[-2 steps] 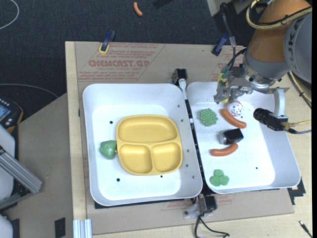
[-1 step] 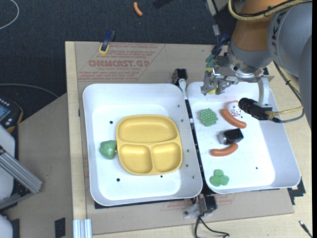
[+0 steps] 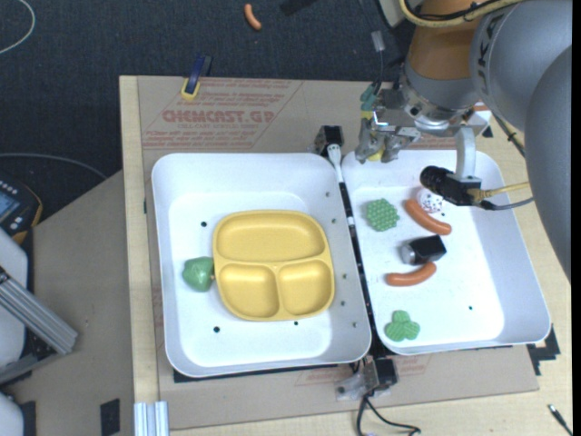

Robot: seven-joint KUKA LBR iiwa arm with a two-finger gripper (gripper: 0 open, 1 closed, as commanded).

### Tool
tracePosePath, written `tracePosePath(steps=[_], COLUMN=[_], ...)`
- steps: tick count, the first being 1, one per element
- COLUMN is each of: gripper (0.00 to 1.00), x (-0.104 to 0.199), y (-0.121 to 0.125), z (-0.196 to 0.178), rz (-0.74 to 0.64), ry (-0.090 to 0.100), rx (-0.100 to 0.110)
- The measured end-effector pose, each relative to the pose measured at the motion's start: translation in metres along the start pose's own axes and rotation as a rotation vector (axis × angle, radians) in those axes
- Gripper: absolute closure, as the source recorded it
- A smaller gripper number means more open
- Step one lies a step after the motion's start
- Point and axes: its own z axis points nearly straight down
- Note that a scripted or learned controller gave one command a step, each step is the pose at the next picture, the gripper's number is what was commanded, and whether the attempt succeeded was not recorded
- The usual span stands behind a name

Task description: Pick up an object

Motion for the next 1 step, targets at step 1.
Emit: tracePosePath(steps=[1], gripper=[1.00], x=[0.0074], y=[-0.0092], z=[0.0071], rz=[0.002], ry=[0.000], rx=[0.008])
